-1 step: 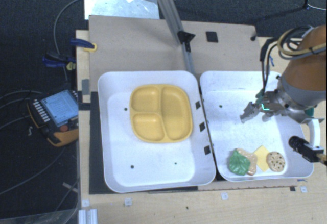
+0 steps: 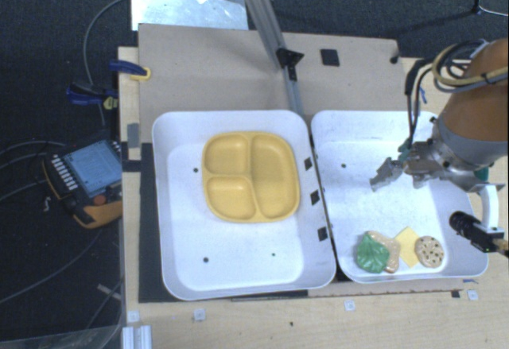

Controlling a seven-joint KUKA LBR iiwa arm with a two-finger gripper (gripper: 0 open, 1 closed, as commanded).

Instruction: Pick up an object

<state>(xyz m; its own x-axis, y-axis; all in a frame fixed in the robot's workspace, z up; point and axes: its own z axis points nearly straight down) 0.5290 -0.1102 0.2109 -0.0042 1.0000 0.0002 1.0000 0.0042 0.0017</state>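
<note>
Several small food toys lie at the front of the right bin (image 2: 350, 141): a green leafy piece (image 2: 369, 253), a tan piece (image 2: 391, 257) leaning on it, a yellow wedge (image 2: 408, 245) and a round speckled cookie (image 2: 429, 251). My gripper (image 2: 400, 178) hangs over the middle of the right bin, well behind these toys. Its fingers are spread open with nothing between them. The grey arm with its orange band (image 2: 477, 101) reaches in from the right.
The left bin (image 2: 175, 204) holds a yellow divided plate (image 2: 250, 176). A metal pole (image 2: 266, 13) slants down to the back edge between the bins. Cables and a handheld controller (image 2: 86, 180) lie left of the bench.
</note>
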